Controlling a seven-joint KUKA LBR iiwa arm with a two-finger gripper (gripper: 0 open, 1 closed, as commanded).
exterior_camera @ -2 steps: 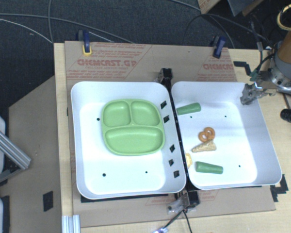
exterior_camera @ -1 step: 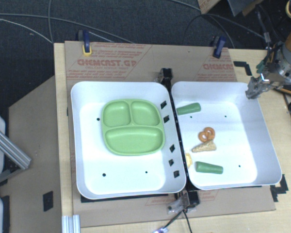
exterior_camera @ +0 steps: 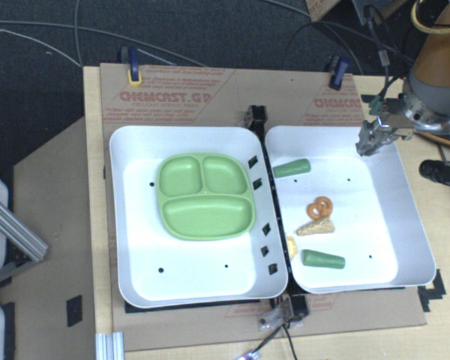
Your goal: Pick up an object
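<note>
Gripper [exterior_camera: 369, 142] above right bin's [exterior_camera: 405, 223] far corner, pretzel [exterior_camera: 320, 207] well apart.

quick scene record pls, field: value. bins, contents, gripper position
left bin: green divided plate, three compartments
right bin: two green cylinders, upper near the divider, lower toward the front; orange ring; tan wedge just below the ring
gripper: over right bin's far right corner, apart from all items
arm: enters from the view's right
</note>
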